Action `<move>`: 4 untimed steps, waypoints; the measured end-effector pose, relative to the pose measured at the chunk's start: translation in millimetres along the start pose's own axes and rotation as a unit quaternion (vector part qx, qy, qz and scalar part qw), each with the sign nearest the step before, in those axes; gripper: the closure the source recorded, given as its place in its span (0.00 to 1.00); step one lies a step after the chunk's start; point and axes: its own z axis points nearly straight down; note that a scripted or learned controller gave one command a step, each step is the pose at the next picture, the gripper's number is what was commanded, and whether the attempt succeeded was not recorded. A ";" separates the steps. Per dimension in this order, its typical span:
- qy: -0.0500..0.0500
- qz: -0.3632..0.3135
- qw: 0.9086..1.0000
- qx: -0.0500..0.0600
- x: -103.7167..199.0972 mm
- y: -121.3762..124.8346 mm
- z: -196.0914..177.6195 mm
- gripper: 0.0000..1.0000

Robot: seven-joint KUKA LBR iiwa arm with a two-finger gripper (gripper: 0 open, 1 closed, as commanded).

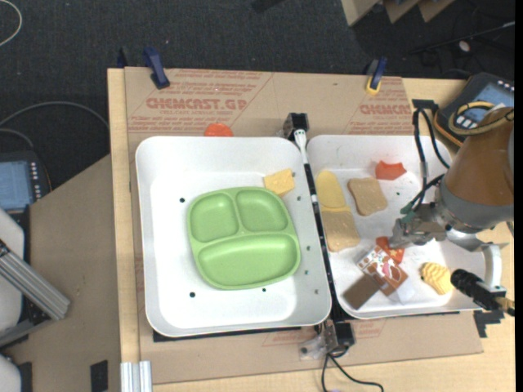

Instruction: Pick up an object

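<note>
The gripper [406, 229] is seen at the end of the grey arm [482, 182] over the right bin [359, 147], but its tip is small and blurred against the bin floor, so whether it is open, closed or holding anything cannot be told. The arm's wrist and orange band are cut off by the frame's right side, and part of the right bin's far wall is covered by the arm.

Taking the gripper as landmark, a small red-and-white packet [377, 261] is found just below and to its left, close to the tip; contact cannot be made out. A dark brown bar [365, 290] lies further down-left, touching that packet, with one end near the bin's front rim. A yellow ridged toy piece [436, 278] is placed below and right of the gripper. A tan bread-like slice [368, 195] sits up and left of it, an orange-red piece [390, 169] above that, and a long pale yellow strip [335, 211] lies well to the left along the bin wall.

Far left of the gripper, the left bin [163, 284] is seen bearing a green three-compartment tray [243, 237], with a small yellow block [279, 182] at the tray's upper right corner
</note>
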 end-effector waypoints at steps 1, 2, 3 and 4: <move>-0.002 -0.002 1.000 -0.007 0.3 7.0 -9.9 1.00; -0.002 -0.002 1.000 -0.006 0.3 6.8 -9.4 0.00; -0.003 -0.004 1.000 -0.009 2.4 78.1 21.7 0.00; -0.004 -0.005 1.000 -0.010 36.1 139.1 21.7 0.00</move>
